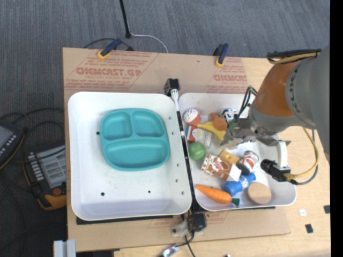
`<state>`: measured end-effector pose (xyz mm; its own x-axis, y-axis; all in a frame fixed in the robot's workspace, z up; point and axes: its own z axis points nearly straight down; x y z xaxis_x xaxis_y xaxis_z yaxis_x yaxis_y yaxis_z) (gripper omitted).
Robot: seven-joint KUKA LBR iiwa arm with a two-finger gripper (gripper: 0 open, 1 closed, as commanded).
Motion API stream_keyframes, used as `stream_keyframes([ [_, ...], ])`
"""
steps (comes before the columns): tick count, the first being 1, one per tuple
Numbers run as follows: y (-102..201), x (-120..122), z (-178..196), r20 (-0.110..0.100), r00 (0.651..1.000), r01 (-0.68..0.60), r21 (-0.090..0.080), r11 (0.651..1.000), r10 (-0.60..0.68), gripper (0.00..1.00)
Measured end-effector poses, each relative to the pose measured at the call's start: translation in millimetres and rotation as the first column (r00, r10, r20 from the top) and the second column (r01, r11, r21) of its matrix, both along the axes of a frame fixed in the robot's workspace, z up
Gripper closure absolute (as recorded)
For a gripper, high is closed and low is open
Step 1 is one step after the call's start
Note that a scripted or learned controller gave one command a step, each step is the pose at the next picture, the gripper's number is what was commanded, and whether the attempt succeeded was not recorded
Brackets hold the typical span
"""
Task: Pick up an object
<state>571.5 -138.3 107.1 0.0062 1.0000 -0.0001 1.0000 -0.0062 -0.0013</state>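
The right bin holds a jumble of toy food. In it lie a carrot, a green ball, a red and white carton, a small can, a blue piece and a tan round block. Farther back are a round white and red piece, an orange piece and a yellow piece. My gripper is low in this bin, just right of the yellow piece and above the carton. The wrist hides its tips.
The left bin carries a teal divided plate. A raised divider separates the two bins. The grey and orange arm covers the right bin's far right corner. Clamps sit at the board's back edge.
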Motion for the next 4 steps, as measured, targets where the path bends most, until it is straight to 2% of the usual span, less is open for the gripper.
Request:
stream_keyframes([
  [1, 0, 0, 0, 0.000, 1.000, 0.000, 0.000, 1.000, 0.000, 0.00],
  [2, 5, 44, -13, -0.082, 0.993, -0.081, 0.014, 0.997, 0.082, 0.00],
  [3, 14, 50, -17, -0.115, 0.993, 0.009, 0.011, 1.000, -0.007, 0.00],
  [4, 19, 52, -20, -0.126, 0.986, 0.108, 0.003, 0.994, -0.107, 0.00],
])
